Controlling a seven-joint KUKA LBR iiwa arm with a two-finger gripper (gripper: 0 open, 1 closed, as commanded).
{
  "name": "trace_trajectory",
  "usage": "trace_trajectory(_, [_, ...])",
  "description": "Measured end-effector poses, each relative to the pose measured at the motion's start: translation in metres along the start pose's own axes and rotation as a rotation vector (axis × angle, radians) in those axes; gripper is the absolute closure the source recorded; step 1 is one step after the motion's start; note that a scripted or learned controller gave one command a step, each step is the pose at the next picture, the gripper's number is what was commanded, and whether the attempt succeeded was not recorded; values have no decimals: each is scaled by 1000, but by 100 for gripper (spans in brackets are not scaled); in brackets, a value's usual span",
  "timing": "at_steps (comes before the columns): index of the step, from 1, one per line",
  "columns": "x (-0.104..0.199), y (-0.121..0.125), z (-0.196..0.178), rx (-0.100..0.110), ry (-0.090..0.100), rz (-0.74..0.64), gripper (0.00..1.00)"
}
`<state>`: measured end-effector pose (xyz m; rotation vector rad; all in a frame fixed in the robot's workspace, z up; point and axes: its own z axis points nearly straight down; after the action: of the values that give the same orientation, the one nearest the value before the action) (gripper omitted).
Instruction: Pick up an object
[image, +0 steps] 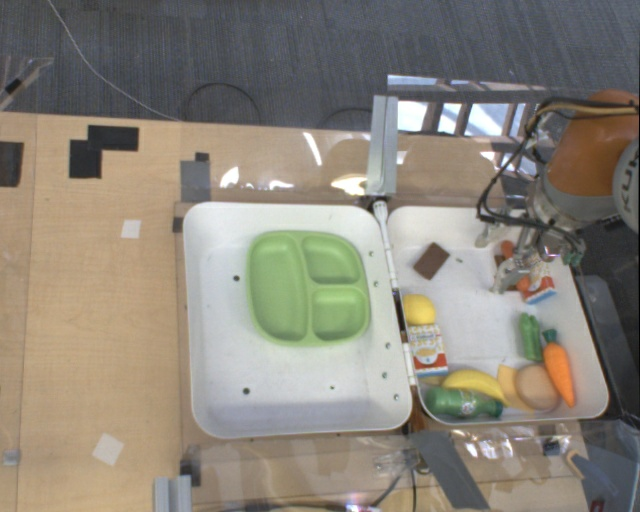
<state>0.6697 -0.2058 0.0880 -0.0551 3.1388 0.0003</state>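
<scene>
A: What takes up the most room?

B: The wooden surface, with black patches near its far left corner. On it sit two shallow white bins side by side. The left bin carries a green divided plate with three compartments, lying flat near the middle.

A: And the right bin?

B: It is the crowded one. The grey arm with its orange band leans in over the far right corner, cables looped around the wrist. Its hand hangs low by the right wall, just above or against a small red, white and blue carton.

A: Is it holding that carton?

B: I can't tell. The fingers are tangled with the carton in this view, and whether they are spread or pressed together is not clear.

A: What else lies in there?

B: A brown block sits apart near the far left. Along the left wall are a yellow lemon and, touching it, a red and white box with print too small to read. Along the near wall lie a green bottle, a banana just behind it, and a tan egg-like piece. An orange carrot lies beside that, with a small green vegetable just beyond.

A: Any legible writing?

B: None that I can read.
</scene>
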Motion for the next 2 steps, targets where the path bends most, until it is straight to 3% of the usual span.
trace_trajectory(1, [-5,1,-16,4,-22,-2,100])
trace_trajectory(2, [-3,1,-15,2,-12,-2,0])
